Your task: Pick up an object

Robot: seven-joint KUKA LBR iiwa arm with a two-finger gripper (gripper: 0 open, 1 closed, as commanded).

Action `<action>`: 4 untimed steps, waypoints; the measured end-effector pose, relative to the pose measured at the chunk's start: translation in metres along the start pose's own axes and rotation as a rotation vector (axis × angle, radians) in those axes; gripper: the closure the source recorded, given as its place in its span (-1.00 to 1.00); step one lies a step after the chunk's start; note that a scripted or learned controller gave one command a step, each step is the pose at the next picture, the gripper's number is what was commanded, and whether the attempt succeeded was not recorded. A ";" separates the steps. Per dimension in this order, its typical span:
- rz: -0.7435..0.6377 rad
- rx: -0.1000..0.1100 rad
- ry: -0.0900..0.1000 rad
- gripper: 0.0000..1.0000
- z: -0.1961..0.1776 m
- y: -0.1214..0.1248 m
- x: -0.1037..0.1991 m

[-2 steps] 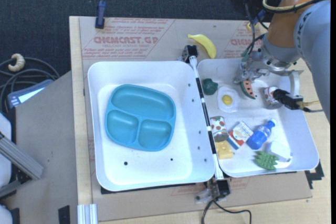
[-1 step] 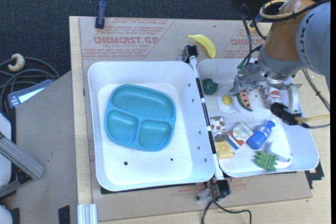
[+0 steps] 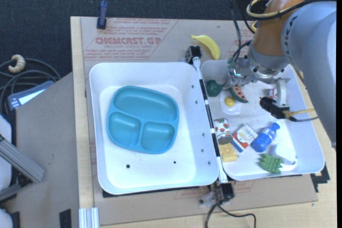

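Grey arm's pincer [image 3: 239, 78] hangs low in the right white bin [image 3: 307, 160], by the red watermelon-slice toy [image 3: 239, 94]; open or closed, I cannot tell. Best it descends straight, centred over that slice

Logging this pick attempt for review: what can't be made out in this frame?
- Camera view: gripper over the right bin; wrist and cabling hide the jaws, so grip state is unclear.
- Watermelon slice toy: touching the gripper or just below it, unclear.
- Small packets by the divider: too small to identify.
- Arm cut off by the right edge.
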State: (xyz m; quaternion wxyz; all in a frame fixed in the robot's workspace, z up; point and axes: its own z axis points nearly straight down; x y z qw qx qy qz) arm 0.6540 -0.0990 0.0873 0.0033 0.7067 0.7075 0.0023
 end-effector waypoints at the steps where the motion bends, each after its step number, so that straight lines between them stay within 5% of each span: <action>1: 0.003 0.009 0.001 1.00 -0.054 -0.098 -0.021; 2: 0.000 0.002 0.000 1.00 0.001 -0.030 -0.009; 3: 0.001 0.004 0.000 1.00 0.000 -0.037 0.002; 4: 0.000 0.006 0.002 1.00 -0.099 -0.065 0.060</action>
